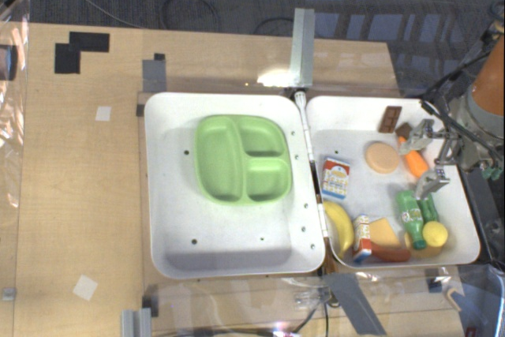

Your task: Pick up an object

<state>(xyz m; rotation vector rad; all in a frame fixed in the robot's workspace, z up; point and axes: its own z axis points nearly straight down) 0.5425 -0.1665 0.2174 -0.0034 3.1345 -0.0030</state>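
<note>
Gripper (430, 156) jaws wide, straddling toy carrot (416, 162) in right bin (472, 249); lower squarely before closing.

- Arm (488, 95) comes in from the right edge, mostly cut off, so you just get the orange band and a bit of grey above the wrist.
- Black cables run along it near the top right.
- Hand (432, 158) sits at the right side of the frame, pointing left and down.
- Two silvery fingers (420, 133) are spread apart, one higher in the frame and one lower, with a clear gap between them.
- Nothing is between the fingers as far as I can see.
</note>
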